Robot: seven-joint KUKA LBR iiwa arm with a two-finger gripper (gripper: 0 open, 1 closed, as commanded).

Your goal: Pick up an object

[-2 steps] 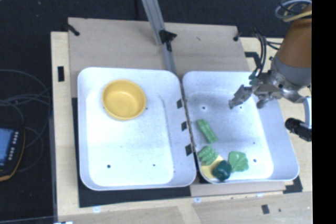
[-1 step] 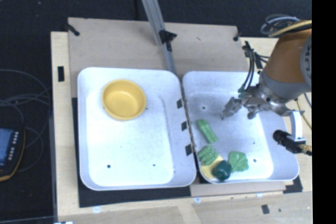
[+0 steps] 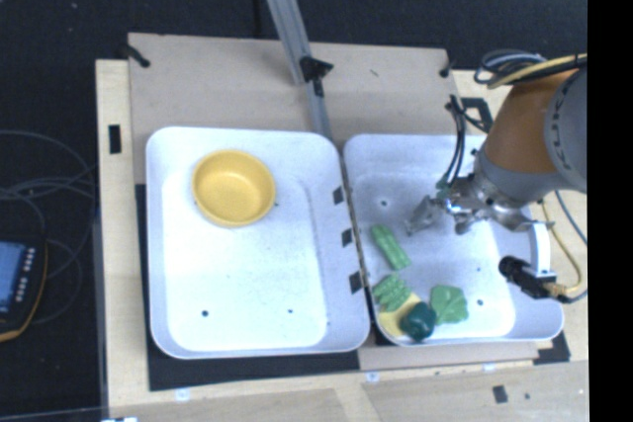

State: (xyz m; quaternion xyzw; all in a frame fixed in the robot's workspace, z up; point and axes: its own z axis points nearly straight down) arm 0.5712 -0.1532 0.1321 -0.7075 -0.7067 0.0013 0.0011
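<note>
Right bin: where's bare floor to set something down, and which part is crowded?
In the right bin, the far strip above the gripper is bare, as is the patch between the green stick and the right wall. The near corner is crowded: green block, dark green ball and leafy piece. The left bin is bare below the yellow bowl.

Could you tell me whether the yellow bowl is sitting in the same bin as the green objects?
No, the yellow bowl sits in the left bin, while the green objects lie in the right bin.
</note>
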